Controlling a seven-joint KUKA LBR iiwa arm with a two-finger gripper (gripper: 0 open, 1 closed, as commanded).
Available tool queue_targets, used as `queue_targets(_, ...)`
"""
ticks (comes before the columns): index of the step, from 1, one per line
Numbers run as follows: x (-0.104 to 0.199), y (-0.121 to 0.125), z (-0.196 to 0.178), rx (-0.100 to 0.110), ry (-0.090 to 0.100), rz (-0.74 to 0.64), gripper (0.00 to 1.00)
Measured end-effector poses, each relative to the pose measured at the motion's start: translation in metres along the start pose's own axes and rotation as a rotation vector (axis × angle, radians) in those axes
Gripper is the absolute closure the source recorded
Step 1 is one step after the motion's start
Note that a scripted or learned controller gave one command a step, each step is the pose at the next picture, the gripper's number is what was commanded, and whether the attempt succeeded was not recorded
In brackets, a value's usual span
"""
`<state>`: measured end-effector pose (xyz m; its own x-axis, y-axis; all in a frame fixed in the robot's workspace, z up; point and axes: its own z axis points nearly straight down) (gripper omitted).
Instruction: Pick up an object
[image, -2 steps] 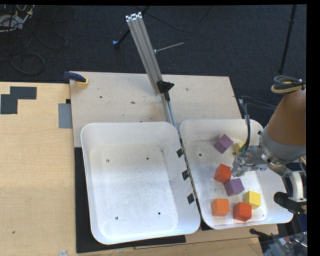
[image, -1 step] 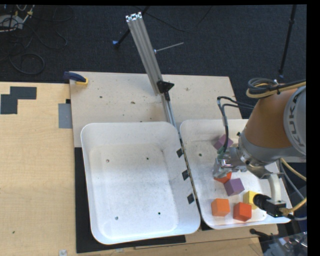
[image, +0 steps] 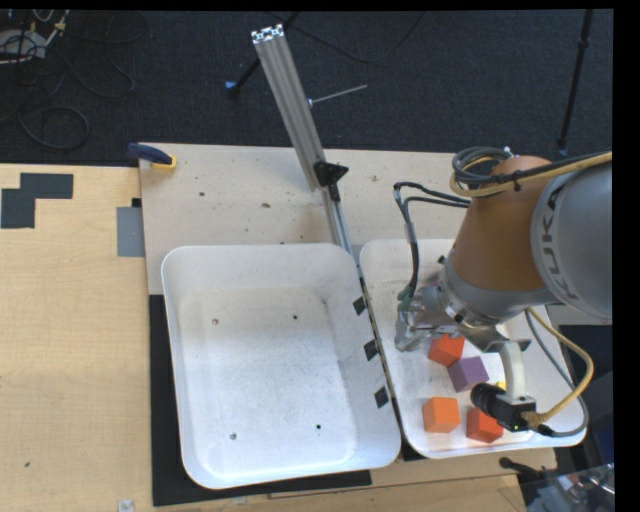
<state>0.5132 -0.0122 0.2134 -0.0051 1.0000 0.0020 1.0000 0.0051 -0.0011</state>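
We see our arm (image: 560, 240) as a thick, rounded grey body with part of its maker's name in dark letters on the shell. Below that grey part sits a broad orange band (image: 500, 235), smooth and slightly glossy, and under it a grey ring narrowing toward the wrist. Our pincer (image: 412, 330) is a small cluster of pale metal parts at the arm's lower end; its details are too small to make out. Black cables (image: 410, 215) loop above the pincer and run down to it. A yellowish cable (image: 565, 350) curves away on the pincer's far side, ending near a black fitting (image: 495, 403) with a white bracket (image: 513, 365) beside it.
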Motion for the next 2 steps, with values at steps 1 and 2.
queue_targets(1,0.057,-0.009,-0.013,0.0,0.0,-0.001,1.0)
queue_targets(2,0.103,-0.02,-0.016,0.002,0.0,0.0,1.0)
